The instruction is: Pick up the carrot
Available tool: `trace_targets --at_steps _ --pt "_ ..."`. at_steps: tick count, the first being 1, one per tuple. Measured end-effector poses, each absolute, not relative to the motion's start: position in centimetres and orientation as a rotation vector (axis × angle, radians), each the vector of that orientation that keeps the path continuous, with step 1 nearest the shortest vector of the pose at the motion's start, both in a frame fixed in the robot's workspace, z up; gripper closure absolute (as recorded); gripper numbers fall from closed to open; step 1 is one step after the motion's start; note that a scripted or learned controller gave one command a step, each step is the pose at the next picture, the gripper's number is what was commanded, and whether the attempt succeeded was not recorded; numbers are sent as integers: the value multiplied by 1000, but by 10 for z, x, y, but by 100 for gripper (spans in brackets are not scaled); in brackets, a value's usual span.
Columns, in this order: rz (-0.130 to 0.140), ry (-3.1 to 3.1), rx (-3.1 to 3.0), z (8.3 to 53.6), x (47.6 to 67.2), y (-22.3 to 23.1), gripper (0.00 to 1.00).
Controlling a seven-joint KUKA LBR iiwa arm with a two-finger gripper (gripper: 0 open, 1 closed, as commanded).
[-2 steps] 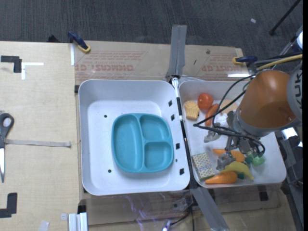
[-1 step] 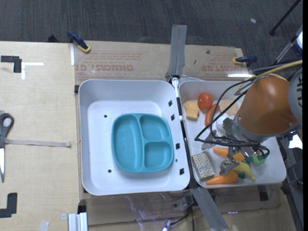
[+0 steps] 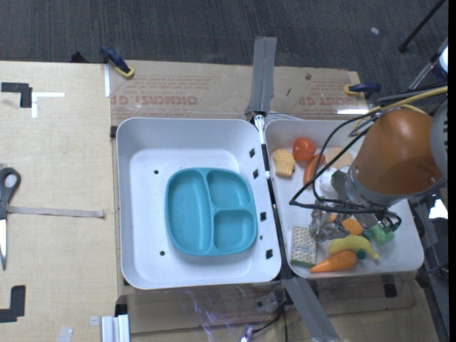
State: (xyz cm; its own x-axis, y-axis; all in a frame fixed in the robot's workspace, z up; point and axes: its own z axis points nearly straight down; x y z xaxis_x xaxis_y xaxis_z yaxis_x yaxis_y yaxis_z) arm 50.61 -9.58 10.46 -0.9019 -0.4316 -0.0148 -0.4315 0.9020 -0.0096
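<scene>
Two shallow white bins: left bin holds a teal three-compartment plastic tray. Right bin crowds a patterned snack packet, orange carrot lying near the front wall, long axis left-right, tip left, yellow banana touching above. Gripper overhead; jaws obscured, cannot tell. Cardboard lettering unreadable.

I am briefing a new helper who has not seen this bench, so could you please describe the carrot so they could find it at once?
Start at the right-hand white bin, the one under the arm. Look to its near edge, where the carrot lies flat just below the yellow banana and right of a small patterned box. It is the orange, tapered piece, its pointed tip toward the box.
</scene>
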Motion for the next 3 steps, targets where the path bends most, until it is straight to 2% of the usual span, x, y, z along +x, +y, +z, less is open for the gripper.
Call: trace_targets --at_steps 1,2,3 --pt "-3 2923 -1134 96 521 -164 100" --pt "-2 2819 -1373 93 494 -123 100" --pt "-11 2808 -1369 95 498 -123 0"
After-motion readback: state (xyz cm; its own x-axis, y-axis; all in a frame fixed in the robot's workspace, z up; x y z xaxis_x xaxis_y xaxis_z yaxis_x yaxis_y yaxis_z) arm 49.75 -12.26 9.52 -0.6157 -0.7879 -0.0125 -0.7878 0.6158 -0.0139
